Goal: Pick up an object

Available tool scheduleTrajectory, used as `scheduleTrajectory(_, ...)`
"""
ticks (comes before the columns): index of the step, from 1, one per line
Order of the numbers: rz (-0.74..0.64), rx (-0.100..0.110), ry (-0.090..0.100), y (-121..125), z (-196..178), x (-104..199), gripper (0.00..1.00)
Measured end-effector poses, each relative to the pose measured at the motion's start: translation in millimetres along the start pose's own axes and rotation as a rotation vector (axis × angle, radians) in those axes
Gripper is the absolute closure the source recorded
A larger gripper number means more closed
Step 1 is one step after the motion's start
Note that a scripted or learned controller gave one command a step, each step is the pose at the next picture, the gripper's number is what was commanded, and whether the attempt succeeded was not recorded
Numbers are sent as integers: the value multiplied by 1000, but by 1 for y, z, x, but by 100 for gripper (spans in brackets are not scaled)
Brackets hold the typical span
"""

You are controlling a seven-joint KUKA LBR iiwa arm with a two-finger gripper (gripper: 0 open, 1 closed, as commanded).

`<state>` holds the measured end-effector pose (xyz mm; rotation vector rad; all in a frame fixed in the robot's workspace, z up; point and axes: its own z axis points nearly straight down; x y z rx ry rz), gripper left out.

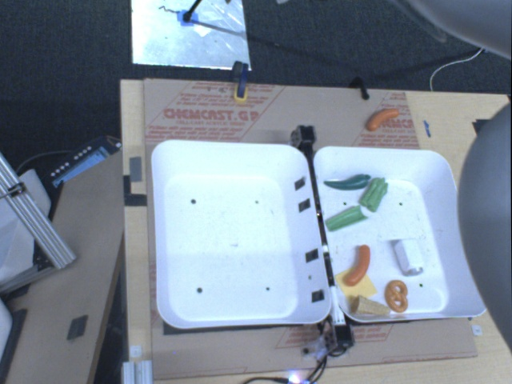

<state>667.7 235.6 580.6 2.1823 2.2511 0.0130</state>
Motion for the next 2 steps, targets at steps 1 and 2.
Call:
scheduleTrajectory(1, -5, -5, 1, 0, -12, 0, 100)
scheduleTrajectory(2, -6, -3, 0, 0, -11, 0, 0)
